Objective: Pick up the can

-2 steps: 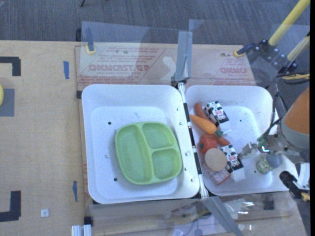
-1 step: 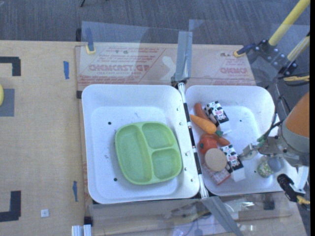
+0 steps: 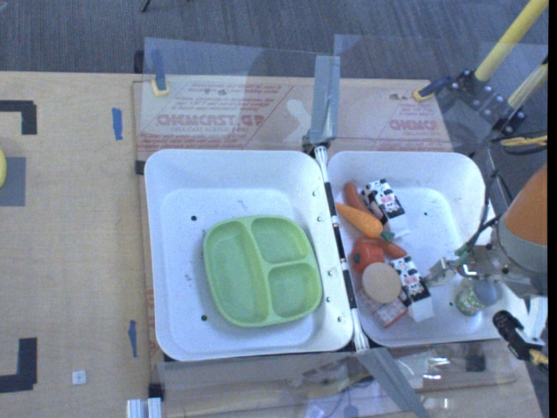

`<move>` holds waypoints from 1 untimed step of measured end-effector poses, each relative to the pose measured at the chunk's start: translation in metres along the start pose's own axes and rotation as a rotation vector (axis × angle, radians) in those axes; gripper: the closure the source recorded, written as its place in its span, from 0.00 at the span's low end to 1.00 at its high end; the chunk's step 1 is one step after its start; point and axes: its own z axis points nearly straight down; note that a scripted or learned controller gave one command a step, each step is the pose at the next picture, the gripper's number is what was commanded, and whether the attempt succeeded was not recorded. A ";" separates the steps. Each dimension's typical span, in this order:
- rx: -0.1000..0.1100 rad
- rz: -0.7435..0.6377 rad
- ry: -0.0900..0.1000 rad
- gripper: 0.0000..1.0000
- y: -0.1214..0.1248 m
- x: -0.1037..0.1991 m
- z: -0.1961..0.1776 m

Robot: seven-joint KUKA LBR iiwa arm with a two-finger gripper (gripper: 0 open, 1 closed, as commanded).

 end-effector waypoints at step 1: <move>0.004 -0.066 0.000 0.00 -0.001 -0.002 0.001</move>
